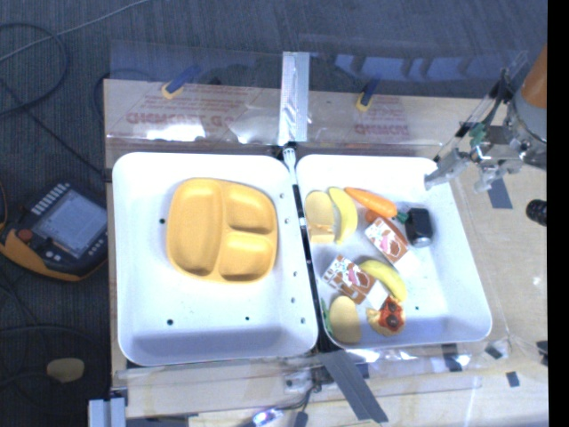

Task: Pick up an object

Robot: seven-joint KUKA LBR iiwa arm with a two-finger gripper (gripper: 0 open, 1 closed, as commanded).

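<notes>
White plastic forms two shallow bins side by side on the bench. One yellow divided tray (pixel 221 229) lies in the left bin (pixel 142 327), showing three compartments. The right bin (pixel 462 310) holds the pickable things, clustered toward its left and middle: one carrot (pixel 371 202), one banana (pixel 386 277), one pale yellow slice (pixel 343 213), one rounded yellow-green fruit (pixel 344 318), two small printed cartons (pixel 386 239) (pixel 348 276), one black block (pixel 418 224) and one orange-red piece (pixel 389 318) at the near edge. My gripper (pixel 464 165) hangs over the right bin's far right corner, above the rim, well apart from the cluster. Nothing lies between my fingers. How wide they stand, I cannot tell.
</notes>
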